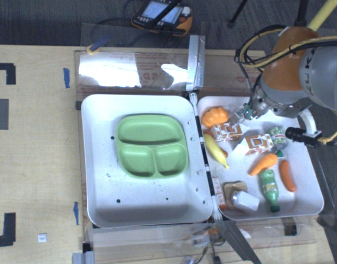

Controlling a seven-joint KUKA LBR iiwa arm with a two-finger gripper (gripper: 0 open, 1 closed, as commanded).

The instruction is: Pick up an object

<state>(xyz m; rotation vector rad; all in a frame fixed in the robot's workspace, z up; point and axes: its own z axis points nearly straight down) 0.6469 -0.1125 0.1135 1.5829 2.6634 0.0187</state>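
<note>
Gripper (248, 112), finger state indiscernible, above orange toy (214, 116): light, rigid, smooth plastic; grasp across its rounded middle

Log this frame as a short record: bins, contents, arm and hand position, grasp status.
left bin: green divided tray
right bin: orange pepper, banana, carrot, green bottle, sausage, two printed packets, white block
arm: enters from right, over right bin's far edge
hand: low near pepper
grasp: nothing seen held
</note>
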